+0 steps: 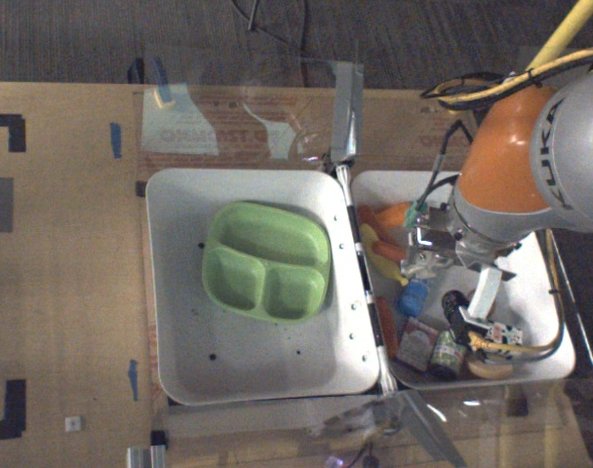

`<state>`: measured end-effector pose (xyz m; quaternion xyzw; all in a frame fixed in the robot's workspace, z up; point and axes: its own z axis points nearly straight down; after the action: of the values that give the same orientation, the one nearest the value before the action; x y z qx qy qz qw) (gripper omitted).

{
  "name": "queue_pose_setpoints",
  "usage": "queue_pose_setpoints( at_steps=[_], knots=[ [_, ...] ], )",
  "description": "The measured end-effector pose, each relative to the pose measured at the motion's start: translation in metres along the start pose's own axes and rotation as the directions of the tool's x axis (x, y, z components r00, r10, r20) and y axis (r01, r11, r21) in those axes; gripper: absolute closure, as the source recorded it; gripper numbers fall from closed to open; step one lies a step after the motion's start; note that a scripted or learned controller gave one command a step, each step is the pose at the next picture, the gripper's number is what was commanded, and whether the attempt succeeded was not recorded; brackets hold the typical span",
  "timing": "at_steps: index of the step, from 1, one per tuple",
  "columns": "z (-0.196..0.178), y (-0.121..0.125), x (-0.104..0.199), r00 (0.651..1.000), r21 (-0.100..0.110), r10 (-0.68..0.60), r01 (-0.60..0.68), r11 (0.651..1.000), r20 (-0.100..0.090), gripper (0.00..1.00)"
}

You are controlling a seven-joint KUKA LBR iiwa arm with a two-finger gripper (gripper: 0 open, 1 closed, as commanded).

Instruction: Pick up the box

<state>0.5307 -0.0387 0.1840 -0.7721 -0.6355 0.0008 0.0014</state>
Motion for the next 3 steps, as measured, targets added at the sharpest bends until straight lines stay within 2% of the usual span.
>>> queue_pose_setpoints(
  at_steps=[1,2,3],
  knots=[
    [0.029,-0.010,0.057,0.998,-0.030,0.060,-0.059,0.998,0.008,1.00],
    [-0.252,0.005,0.006,0.990,-0.005,-0.144,0.144,0.990,0.002,1.00],
    [-0.251,0.034,0.118,0.996,-0.005,-0.093,0.093,0.996,0.002,1.00]
  ],
)
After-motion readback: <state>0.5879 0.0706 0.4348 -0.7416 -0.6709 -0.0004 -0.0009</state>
